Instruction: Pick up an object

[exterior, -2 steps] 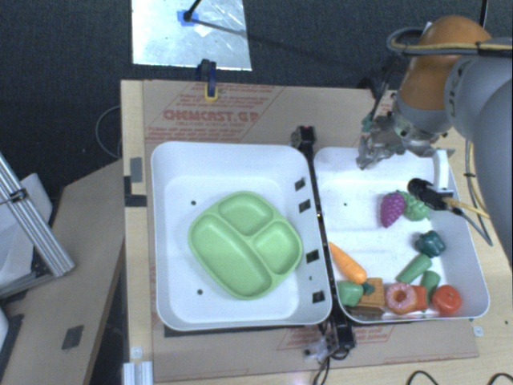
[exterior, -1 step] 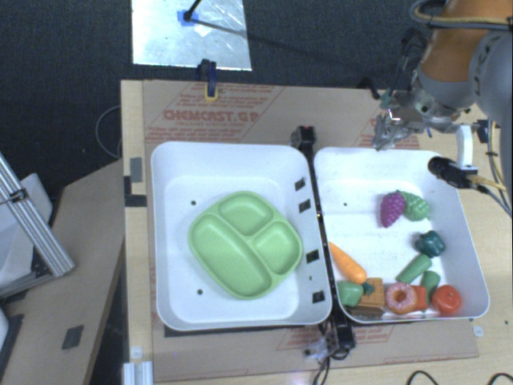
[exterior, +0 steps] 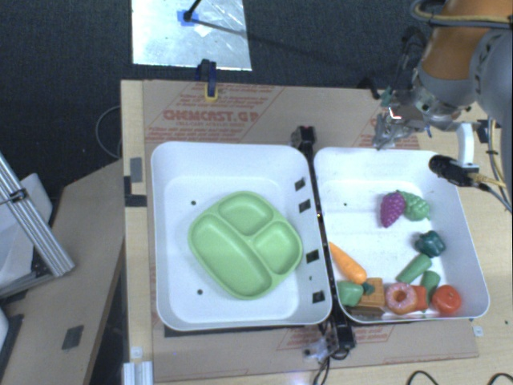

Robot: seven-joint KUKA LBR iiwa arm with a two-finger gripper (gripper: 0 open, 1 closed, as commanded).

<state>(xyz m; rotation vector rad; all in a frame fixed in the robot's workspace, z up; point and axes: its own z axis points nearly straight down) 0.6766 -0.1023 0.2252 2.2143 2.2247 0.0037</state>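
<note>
The gripper [exterior: 392, 132] is hanging over the far rim of the right bin [exterior: 467, 215], with the grey arm and its orange band reaching in behind it. Whether it is spread or closed is not resolving at this distance, and nothing is showing in its grasp. In my judgement it is sitting at the bin's edge because no target has been engaged yet; the pick is not begun.

The toy foods are all lying nearer the camera than the gripper, well apart from it. The closest is a purple grape bunch [exterior: 391, 208], small, knobbly and touching a green leafy piece [exterior: 416, 207] on the arm's side of it. Further from the gripper, a dark green pepper [exterior: 430, 243] is lying alone. The rest are crowding the near wall, probably having slid there: a carrot [exterior: 348, 263], a pink-iced doughnut [exterior: 399, 297] and a red tomato [exterior: 446, 298].

The grape bunch is appearing the likeliest candidate, though its neighbour is pressing close. Beyond the divider, the left bin [exterior: 176, 215] is holding a green divided plate [exterior: 244, 243].
</note>
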